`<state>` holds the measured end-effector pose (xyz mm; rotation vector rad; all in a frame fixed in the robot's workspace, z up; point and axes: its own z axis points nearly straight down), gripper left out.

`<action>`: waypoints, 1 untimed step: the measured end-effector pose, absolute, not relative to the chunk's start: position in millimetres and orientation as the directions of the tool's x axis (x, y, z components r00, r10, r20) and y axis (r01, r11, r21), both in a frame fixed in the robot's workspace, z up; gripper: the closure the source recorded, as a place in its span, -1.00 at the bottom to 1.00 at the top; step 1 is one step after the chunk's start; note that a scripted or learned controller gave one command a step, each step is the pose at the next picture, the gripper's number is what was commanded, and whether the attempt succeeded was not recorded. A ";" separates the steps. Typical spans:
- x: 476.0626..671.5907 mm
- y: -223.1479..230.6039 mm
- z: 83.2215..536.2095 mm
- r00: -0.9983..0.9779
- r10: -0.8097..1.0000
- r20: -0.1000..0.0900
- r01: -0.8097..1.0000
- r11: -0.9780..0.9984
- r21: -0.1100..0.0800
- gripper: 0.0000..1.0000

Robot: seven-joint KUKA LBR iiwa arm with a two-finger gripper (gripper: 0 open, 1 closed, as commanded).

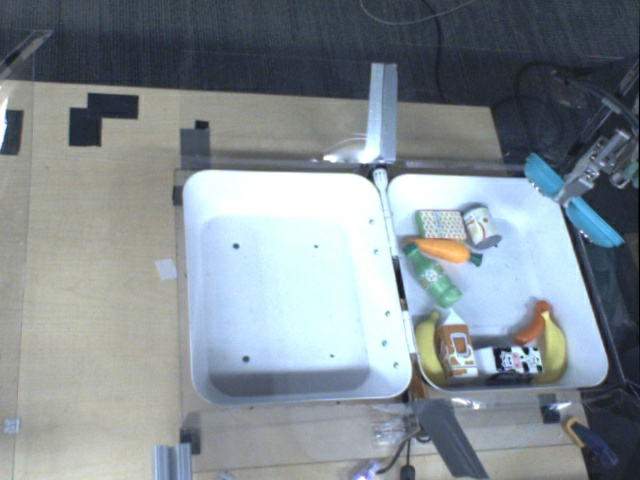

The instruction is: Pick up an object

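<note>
The task stands at its opening step, as judged from the layout: nothing is grasped, and the end effector (600,163) sits at the far right, outside the bins, near a blue plastic piece (570,200); its finger state cannot be determined. The worktop (90,298) is pale wood grain. The left bin (290,288) is smooth white plastic. The right bin (590,338) holds every candidate: a curved yellow banana (552,353) along the near wall, a boxy orange carton (457,351), a green bottle (433,278), a tapered carrot (443,251) and a small cylindrical can (479,225). The next move calls for travel left and descent over one isolated item.
</note>
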<state>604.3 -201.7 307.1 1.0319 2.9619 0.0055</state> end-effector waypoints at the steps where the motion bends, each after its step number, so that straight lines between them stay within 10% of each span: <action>1: 580.0 -202.0 277.8 -0.719 0.695 -0.005 0.695 0.719 0.006 1.00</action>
